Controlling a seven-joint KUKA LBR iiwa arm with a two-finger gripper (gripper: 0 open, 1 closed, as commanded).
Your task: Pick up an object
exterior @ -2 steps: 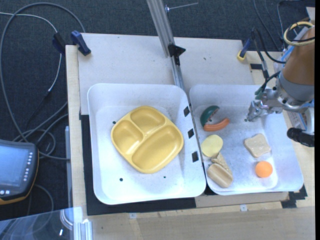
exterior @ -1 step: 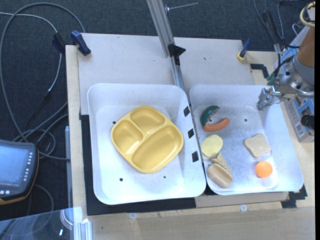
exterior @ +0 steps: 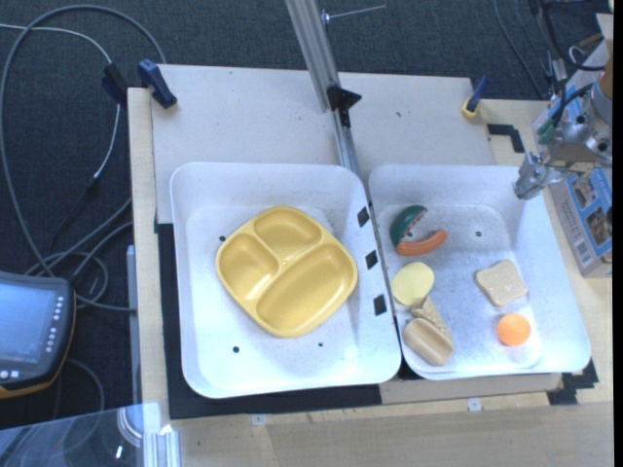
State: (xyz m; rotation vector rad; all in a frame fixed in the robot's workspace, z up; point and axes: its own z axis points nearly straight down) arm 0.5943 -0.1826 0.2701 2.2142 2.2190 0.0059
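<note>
Up by the right bin's (exterior: 545, 261) far corner, the gripper (exterior: 531, 178) is hanging; whether it's open, I cannot tell. The bread (exterior: 500, 282) and orange (exterior: 513, 330) are lying below it.

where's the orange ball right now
The orange ball lies in the right bin, near its front right corner, just below the slice of toast and to the right of the bread roll.
</note>
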